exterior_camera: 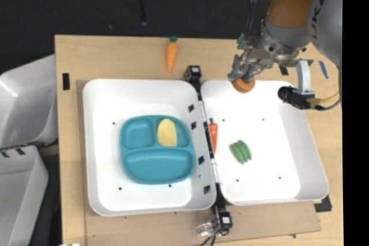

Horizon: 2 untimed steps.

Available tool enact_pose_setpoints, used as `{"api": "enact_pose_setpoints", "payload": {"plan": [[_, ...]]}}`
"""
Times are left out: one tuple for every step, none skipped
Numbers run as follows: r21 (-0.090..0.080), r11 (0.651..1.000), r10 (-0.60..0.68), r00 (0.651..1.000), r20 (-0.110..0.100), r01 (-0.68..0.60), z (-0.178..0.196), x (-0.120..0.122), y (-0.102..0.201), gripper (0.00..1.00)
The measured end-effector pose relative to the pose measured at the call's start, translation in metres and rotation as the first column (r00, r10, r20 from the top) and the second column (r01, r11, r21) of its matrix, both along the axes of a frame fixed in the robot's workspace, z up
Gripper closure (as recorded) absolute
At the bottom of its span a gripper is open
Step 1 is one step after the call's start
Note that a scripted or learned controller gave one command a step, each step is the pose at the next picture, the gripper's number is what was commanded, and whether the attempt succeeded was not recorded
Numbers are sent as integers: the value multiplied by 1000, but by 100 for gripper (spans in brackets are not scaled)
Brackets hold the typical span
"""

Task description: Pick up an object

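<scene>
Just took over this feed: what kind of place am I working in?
Most likely a lab bench for robot picking trials: two white bins side by side, toy food such as a carrot and a green vegetable, and the gripper above an orange object.

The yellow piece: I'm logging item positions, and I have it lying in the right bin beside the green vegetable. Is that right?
No. The camera view shows the yellow piece on the blue tray in the left bin, while the green vegetable lies in the right bin.

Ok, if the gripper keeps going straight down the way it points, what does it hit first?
The gripper would likely first meet the small orange object just below its tip, at the right bin's far edge; depth is unclear.
</scene>
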State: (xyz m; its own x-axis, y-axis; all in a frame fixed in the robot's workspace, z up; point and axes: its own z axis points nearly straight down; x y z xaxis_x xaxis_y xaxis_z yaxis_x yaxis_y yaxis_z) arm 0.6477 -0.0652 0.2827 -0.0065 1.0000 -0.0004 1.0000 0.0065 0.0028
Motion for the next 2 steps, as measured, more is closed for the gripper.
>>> {"api": "enact_pose_setpoints", "payload": {"plan": [[1, 1000, 0, 1000, 0, 0, -4, 16, 54, 100], [0, 1000, 0, 1000, -1, 0, -8, 27, 112, 100]]}}
